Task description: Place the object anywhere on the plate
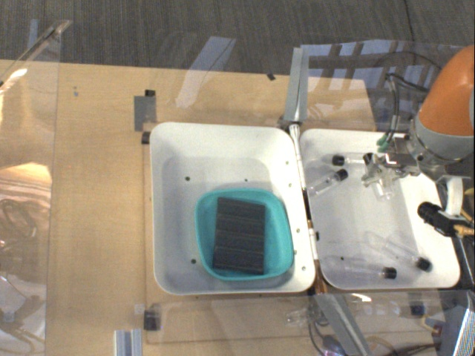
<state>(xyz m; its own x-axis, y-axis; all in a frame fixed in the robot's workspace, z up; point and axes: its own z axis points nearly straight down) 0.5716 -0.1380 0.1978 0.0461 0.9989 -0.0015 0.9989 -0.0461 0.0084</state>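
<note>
Tool (382,170) over right bin (445,277), grip state unclear, well apart from dark block (240,235) on teal plate (281,232).

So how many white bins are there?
2. The left bin holds the teal plate. The right bin sits right beside it and holds small clear tubes. No bin looks hidden.

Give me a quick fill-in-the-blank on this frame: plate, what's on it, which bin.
1. The teal plate sits in the ____ bin of the two.
2. A ____ ridged block lies on the plate.
3. The clear tubes with black caps lie in the ____ bin.
4. The arm carries an ____ band above its wrist.

Missing words: left; dark grey; right; orange
</note>
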